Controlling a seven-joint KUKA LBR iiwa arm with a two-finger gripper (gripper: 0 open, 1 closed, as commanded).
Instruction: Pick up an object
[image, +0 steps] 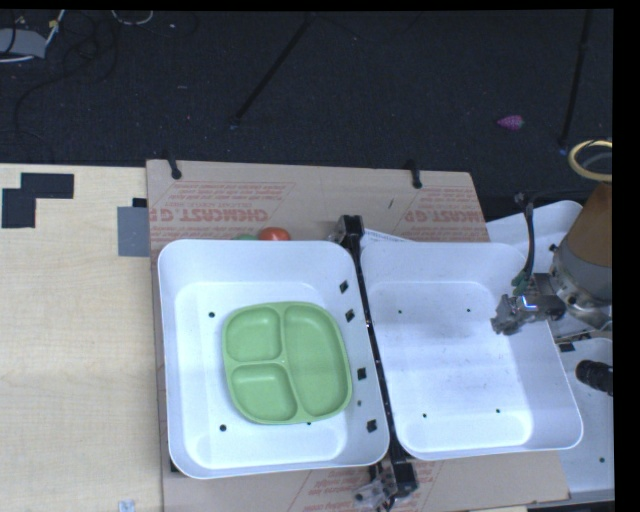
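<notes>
A light green divided plate (287, 362) with three compartments lies flat in the left white bin (190, 300). The arm comes in from the right, and its gripper (508, 316) hangs over the right edge of the right white bin (450, 420), far from the plate. The gripper looks small and dark from this angle, and nothing is visible between its tips.
A small red and green object (268, 236) lies on the cardboard sheet (300, 205) just behind the left bin's far wall. A black clamp strip (365, 340) runs between the two bins. Pale bench surface (70, 350) extends to the left.
</notes>
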